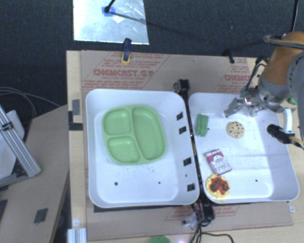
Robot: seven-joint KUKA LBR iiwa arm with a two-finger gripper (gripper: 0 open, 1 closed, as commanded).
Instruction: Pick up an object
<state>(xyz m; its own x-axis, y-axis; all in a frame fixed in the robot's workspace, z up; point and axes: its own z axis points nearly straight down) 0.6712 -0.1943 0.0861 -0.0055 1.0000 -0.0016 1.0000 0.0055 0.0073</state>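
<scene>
The fingers (235, 107) hang spread and holding nothing just above the cookie (236, 129), so I think they must drop down and squeeze it.

Two white bins (99, 186), one green divided tray (134, 134), one cookie (235, 129), one green block (201, 125), one red packet (218, 161), one toy pizza (218, 186).

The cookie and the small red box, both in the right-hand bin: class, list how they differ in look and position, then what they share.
The cookie is round and tan with dark specks; the red box is rectangular, red and white. The cookie lies nearer the gripper, while the red box sits lower in the view, just above the pizza slice. Both rest flat in the right bin.
</scene>
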